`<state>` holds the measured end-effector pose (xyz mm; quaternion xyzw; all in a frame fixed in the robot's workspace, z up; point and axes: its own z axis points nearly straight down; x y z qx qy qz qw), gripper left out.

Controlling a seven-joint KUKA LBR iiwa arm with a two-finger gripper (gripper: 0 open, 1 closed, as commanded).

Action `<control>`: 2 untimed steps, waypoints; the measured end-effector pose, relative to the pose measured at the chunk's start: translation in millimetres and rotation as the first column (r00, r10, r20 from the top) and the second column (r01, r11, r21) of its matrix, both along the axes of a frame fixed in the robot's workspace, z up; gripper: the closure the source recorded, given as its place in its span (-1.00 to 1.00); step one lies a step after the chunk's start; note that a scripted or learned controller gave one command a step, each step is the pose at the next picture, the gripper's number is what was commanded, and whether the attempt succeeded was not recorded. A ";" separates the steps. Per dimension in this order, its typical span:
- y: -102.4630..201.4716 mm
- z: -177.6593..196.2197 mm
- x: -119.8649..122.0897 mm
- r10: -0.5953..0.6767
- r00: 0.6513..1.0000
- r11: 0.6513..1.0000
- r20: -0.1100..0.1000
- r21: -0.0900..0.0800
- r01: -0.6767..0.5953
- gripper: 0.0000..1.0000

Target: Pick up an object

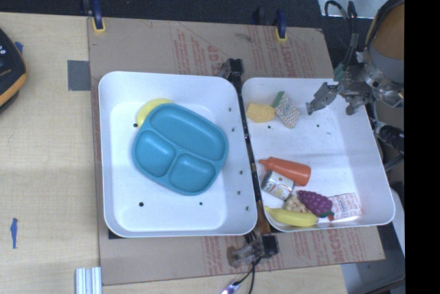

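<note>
1. The carrot [285, 168] lies in the right bin [357, 148], its long axis nearly level across the view, tip toward the arm's side.
2. The gripper [337, 99] hangs over that bin's far right part with nothing between its fingers; the fingers stand apart.
3. The yellow object [152, 107] in the left bin [117, 169] is mostly hidden under the blue divided plate [180, 148].
4. The banana [292, 218] partly underlies the grapes [313, 202].

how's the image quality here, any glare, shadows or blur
Camera view: even, soft light; mild glare washes out the white bins; the blue tray casts only a faint shadow; overall softly blurred, so small items like the banana lack detail; the gripper looks smeared.
</note>
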<state>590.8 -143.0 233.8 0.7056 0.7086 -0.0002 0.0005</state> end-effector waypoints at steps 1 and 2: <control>17.2 -142.6 -58.3 0.001 1.000 1.000 -0.004 0.000 -0.001 -1.00; 9.1 -141.8 -14.2 -0.001 1.000 1.000 -0.002 0.001 0.001 -1.00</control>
